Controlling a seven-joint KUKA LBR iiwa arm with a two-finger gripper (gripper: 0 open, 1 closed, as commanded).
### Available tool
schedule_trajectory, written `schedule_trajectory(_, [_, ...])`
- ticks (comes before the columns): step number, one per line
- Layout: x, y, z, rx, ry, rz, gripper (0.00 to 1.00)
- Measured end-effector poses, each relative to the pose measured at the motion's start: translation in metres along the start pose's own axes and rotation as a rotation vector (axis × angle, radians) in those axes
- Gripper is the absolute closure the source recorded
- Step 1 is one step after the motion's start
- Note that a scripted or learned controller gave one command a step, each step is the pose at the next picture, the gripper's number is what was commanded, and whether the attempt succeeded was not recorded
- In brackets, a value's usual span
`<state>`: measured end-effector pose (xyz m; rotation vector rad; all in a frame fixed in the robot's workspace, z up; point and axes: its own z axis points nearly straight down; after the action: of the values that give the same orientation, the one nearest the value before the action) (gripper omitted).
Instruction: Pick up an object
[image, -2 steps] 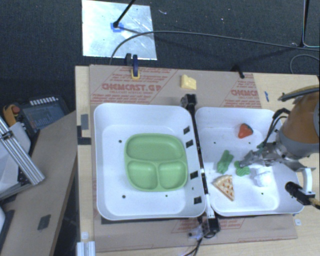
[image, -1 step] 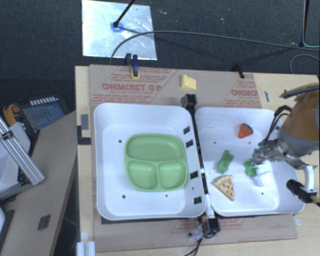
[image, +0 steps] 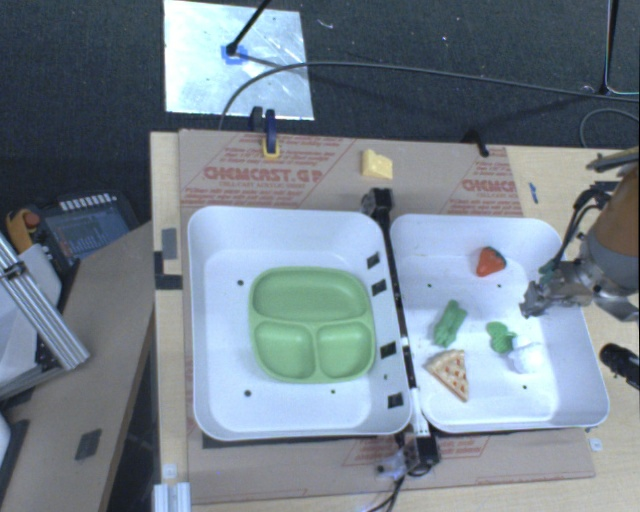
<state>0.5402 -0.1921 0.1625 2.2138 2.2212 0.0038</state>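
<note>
The right bin (image: 570, 400) holds a red-orange strawberry-like toy (image: 489, 262) at the back, a green pickle-like piece (image: 449, 323) in the middle, a pizza slice (image: 450, 373) at the front, and a small green broccoli piece (image: 499, 335) beside a white bit (image: 523, 355). My gripper (image: 537, 298) hangs low over the bin's right side, right of the strawberry and just above and right of the broccoli. Nothing shows between its fingers.
The left bin (image: 215, 400) holds a green three-compartment plate (image: 310, 323). A yellow block (image: 377, 163) lies on the cardboard behind the bins, near a yellow clamp (image: 270, 135). Cables run along the back and right of the bench.
</note>
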Motion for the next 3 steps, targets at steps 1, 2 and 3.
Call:
schedule_trajectory(1, [-0.002, 0.000, -0.064, -0.002, -0.001, -0.002, 1.00])
schedule_trajectory(2, [-0.002, 0.002, -0.074, 0.002, 0.001, -0.002, 1.00])
schedule_trajectory(3, [0.045, -0.004, -0.064, 0.005, 0.003, -0.004, 1.00])
